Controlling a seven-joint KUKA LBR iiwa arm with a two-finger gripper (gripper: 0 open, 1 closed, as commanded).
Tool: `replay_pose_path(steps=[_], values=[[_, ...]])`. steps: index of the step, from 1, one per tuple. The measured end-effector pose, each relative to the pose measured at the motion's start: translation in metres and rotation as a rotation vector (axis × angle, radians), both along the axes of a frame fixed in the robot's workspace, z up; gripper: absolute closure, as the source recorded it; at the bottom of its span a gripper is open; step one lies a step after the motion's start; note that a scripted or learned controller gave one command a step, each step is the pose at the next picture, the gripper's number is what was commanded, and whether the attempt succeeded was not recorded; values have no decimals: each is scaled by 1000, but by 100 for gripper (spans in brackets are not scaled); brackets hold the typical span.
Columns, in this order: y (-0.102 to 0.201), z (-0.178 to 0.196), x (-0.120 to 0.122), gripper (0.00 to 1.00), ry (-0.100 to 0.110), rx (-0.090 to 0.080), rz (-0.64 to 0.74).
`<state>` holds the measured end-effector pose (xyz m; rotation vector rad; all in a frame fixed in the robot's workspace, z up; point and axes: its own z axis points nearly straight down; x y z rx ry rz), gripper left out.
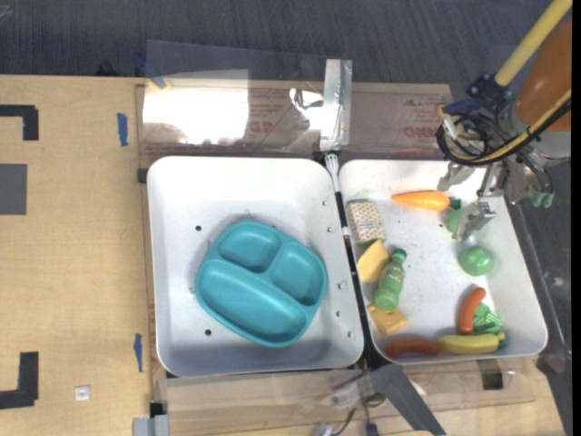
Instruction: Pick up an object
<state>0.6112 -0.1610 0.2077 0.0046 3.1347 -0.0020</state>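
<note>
My gripper (471, 218) hangs over the upper right part of the right bin (531, 284), with nothing visibly held in it. A green ball (476, 261) lies just below it, and an orange carrot (420, 201) just to its left. Further left in the same bin are a waffle-patterned block (365, 218), a yellow wedge (371, 262) and a green bottle (391, 280). Along the bin's near edge lie a red sausage (413, 345), a yellow banana (470, 342) and a red-orange vegetable with green leaves (471, 308).
The left bin (172, 207) holds a teal divided plate (263, 280). A small yellow piece (388, 320) sits beside the bottle. A clear plastic sheet and a taped post (336, 103) stand behind the bins. Black cables (467, 130) loop off the wrist above the right bin.
</note>
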Motion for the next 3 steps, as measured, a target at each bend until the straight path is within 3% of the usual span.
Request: replay_pose_path(steps=[1, 2, 3], values=[[18, -110, 38, 0, -3, 0, -38], [57, -119, 29, 0, -3, 1, 6], [8, -118, -49, 0, -4, -3, 131]])
